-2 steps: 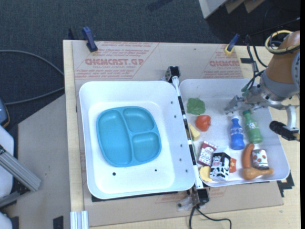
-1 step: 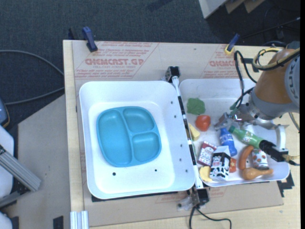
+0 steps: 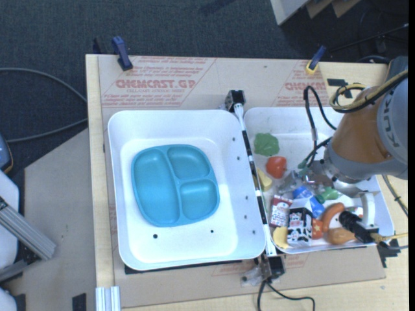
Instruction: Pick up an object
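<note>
Two white bins (image 3: 123, 173); the claw (image 3: 310, 185) over cluttered toys (image 3: 305, 219).

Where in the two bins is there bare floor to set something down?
Left bin: a bare ring of floor around the blue plate, widest along the near edge. Right bin: a bare strip at the far wall, beyond the green toy. Its near half is crowded with toys under the arm.

red tomato (image 3: 275, 166) | round, lying loose | right bin (image 3: 285, 116), beside green toy (image 3: 266, 143)
</note>
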{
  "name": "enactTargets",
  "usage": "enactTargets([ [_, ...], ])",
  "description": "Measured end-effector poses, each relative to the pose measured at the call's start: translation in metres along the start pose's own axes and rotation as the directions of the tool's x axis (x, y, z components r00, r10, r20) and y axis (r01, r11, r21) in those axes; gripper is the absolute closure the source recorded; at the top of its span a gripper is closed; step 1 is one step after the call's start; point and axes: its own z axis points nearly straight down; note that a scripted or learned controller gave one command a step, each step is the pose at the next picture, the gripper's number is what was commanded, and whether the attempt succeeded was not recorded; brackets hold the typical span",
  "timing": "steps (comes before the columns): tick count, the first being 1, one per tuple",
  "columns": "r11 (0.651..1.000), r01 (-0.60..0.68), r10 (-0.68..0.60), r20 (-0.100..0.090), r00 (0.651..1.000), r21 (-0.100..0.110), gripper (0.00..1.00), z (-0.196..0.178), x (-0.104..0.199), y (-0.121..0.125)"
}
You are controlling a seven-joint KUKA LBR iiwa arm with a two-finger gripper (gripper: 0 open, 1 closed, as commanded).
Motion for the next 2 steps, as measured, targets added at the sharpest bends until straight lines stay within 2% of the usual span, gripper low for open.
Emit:
enactTargets([
  [1, 1.0, -0.002, 0.002, 0.001, 1.0, -0.002, 1.0, -0.01, 0.0, 0.0],
  [2, 1.0, 0.001, -0.001, 0.0, 1.0, -0.003, 1.0, -0.123, 0.067, 0.047],
])
